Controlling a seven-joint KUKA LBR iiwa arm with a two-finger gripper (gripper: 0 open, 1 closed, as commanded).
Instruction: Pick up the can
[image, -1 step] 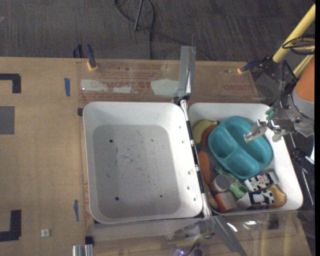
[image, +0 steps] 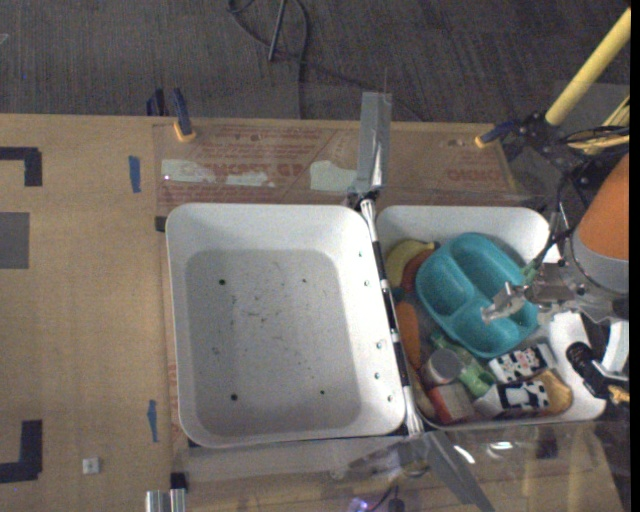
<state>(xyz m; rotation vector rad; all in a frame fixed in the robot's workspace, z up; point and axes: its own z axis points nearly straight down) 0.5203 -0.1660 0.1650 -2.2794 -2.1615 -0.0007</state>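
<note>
On the desk, the claw hangs over the teal tray in the right bin; how far it is parted cannot be told. The can stands at seven o'clock from the claw, apart from it, near the bin's front wall, just beside the tray's lower edge.

Grey arm, orange band (rounded), metallic claw, black cables

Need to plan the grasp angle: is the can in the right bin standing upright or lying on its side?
Upright, it seems: the can shows its round top to the overhead camera, wedged among clutter below the teal tray. Its sides are mostly hidden.
</note>
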